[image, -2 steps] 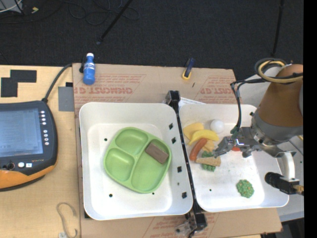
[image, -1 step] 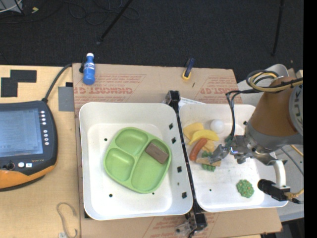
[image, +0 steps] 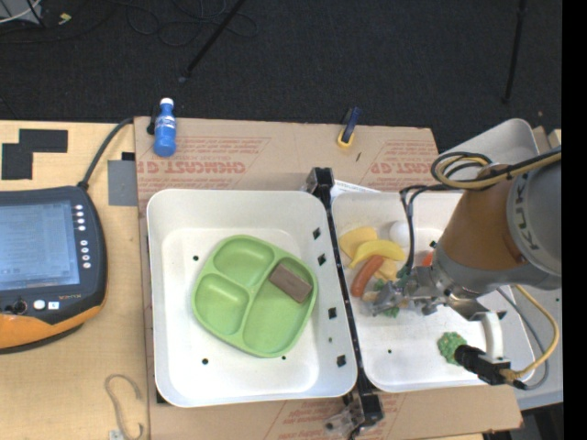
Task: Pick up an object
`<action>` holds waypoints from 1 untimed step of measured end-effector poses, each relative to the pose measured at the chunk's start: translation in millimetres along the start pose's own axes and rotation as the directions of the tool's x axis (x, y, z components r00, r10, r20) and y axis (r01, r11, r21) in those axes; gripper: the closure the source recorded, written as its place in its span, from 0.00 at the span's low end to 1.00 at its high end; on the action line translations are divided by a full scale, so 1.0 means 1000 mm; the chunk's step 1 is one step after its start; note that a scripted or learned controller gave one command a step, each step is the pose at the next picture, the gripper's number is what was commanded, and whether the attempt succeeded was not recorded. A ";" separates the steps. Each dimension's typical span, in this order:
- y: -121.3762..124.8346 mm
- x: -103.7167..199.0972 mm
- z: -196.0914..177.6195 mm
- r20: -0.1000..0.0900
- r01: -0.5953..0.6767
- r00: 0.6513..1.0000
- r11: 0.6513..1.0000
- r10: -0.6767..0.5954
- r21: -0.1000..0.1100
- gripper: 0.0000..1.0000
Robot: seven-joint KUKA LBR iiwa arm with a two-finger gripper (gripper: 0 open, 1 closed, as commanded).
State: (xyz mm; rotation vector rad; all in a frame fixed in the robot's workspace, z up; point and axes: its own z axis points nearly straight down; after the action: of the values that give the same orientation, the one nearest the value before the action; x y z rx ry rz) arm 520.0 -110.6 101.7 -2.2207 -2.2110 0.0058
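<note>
In the right bin [image: 413, 374] my gripper [image: 393, 298] is lowered among a small pile of toy food. Right beside it lie a yellow banana-like piece [image: 367, 241], an orange-red sausage-like piece [image: 367, 271] and a bit of green [image: 387, 311] at the fingertips. A green broccoli-like piece [image: 450, 346] rests apart, nearer the front right. In the left bin [image: 174, 246] sits a green divided plate [image: 248, 291] with a brown block [image: 293, 282] on it. The arm's wrist hides part of the pile.
The arm [image: 491, 236] with its cables covers the right bin's far right side. A black divider [image: 335, 291] runs between the bins. Behind the bins, a blue bottle [image: 165, 128] and a yellow-blue clip [image: 348, 128] stand on the cardboard. A tablet-like pendant [image: 41, 255] lies at the left.
</note>
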 end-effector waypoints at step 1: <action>-0.001 0.001 0.015 0.001 0.002 1.000 1.000 -0.002 -0.003 0.00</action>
State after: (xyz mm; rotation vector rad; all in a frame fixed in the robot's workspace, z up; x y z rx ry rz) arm 519.2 -109.8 86.3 -2.2201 -2.2155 0.0046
